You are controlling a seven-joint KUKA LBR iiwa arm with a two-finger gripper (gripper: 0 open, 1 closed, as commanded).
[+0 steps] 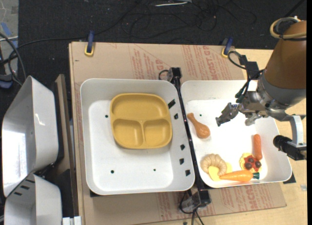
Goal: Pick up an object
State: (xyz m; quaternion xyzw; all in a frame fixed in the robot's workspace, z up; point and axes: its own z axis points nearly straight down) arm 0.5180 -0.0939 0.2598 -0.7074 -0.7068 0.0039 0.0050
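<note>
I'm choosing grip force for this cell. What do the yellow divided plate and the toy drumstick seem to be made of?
The yellow divided plate looks like moulded hard plastic with a matte finish: uniform colour, rounded compartment ridges, no glare. The toy drumstick looks like smooth plastic or rubbery vinyl, slightly glossy on its bulb; whether it is hard or soft cannot be told.

Yellow plate (141, 121), orange carrot (236, 175)

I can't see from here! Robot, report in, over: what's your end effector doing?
End effector above right bin, nothing seen in it. Drumstick toy just to its left, untouched. Carrot and sausage nearer the front. Nothing in the way.
</note>
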